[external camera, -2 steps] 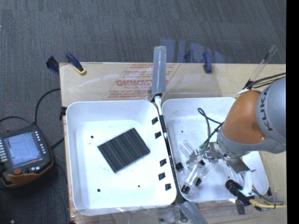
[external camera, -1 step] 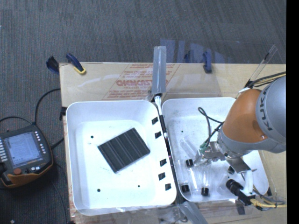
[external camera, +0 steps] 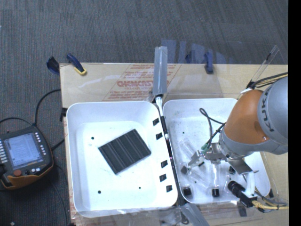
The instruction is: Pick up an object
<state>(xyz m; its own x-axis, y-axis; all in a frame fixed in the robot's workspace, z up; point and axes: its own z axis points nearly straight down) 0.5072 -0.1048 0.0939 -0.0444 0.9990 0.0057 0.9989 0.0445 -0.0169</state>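
A dark grey ribbed slab [external camera: 124,150] lies flat and askew in the middle of the left bin [external camera: 80,121]. In the right bin [external camera: 188,109] my gripper [external camera: 203,161] hangs low under the orange wrist band [external camera: 244,121], over the bin's middle. Clear plastic pieces [external camera: 186,148] lie on the bin floor just left of it and below it. Small black pieces [external camera: 186,190] sit near the front wall. The arm hides the right part of this bin.
A row of black clips [external camera: 162,164] runs along the divider between the bins. A grey upright bar [external camera: 160,72] stands behind the divider. Blue clamps [external camera: 75,64] hold the cardboard base. A teach pendant [external camera: 21,157] lies on the floor at left.
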